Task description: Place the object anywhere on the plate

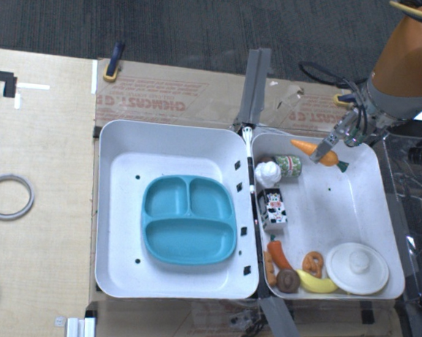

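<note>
The bench [38, 127] bears two white bins [111, 214].

Little can be read here. The flattened cardboard sheet [177, 99] lying under the two bins, at about twelve o'clock from the blue divided plate [189, 219], carries red printed lettering that runs upside down as seen from the camera; the characters are too blurred to spell out with any certainty. The small black-and-white box [273, 208] in the right bin [384, 208], at about three o'clock from the plate, bears a dark printed pattern, but no words or numbers on it can be made out.
</note>
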Robot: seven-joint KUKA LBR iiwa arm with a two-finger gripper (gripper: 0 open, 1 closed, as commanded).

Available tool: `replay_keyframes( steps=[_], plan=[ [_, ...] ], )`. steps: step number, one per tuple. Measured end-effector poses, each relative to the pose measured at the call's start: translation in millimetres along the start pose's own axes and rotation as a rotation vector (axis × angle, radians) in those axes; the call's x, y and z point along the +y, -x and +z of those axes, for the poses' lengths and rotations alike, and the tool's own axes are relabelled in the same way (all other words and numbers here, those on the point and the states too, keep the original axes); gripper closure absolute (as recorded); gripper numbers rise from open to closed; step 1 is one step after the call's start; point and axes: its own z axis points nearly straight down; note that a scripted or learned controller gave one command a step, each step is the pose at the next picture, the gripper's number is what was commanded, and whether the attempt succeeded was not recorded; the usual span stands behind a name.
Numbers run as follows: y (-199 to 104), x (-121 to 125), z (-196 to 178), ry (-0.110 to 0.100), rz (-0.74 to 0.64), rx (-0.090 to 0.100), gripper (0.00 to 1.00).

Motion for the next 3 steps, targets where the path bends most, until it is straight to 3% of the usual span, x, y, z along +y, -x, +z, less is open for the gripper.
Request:
replay_keyframes(
  steps=[1, 2, 3],
  plan=[
    [-83.5, 68.6, -33.7, 0.001, -0.052, 0.000, 1.00],
    [-160.7, 74.7, -74.1, -0.001, -0.013, 0.001, 1.00],
    [-160.5, 74.5, -74.2, -0.001, -0.013, 0.001, 0.00]
  ],
)
